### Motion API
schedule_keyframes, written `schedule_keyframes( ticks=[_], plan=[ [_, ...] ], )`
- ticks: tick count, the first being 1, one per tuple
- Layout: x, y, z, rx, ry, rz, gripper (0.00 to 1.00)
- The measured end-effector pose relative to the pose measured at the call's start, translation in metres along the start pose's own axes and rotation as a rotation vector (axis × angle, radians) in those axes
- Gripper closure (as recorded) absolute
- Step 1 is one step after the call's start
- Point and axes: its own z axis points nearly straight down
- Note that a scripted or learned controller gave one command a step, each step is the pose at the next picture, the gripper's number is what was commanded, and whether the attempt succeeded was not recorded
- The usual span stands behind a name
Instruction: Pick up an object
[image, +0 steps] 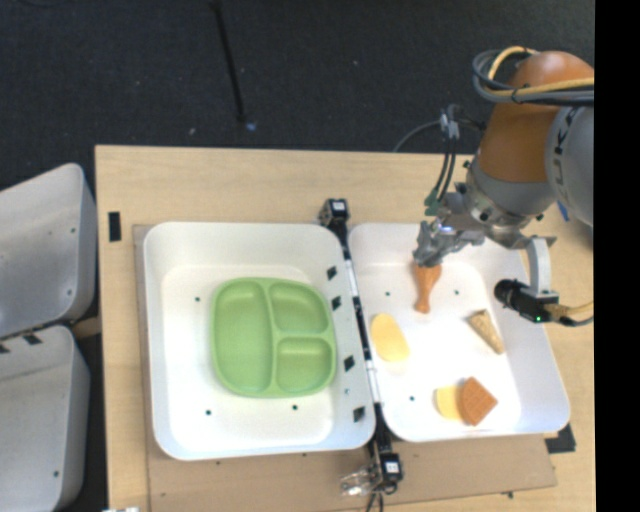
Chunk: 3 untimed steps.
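Your gripper sits over the top end of the orange drumstick-shaped piece in the right bin, but you cannot tell how wide it stands or whether it truly has the piece. If it bites only that narrow tip, the piece may pivot and slip out on the lift.
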Motion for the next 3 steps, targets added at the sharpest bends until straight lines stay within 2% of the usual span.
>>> schedule_keyframes(
  ticks=[1,3],
  plan=[
    [0.052,0.000,0.003,0.003,0.001,0.000,1.00],
    [0.156,0.027,0.022,0.001,0.001,-0.001,1.00]
  ],
)
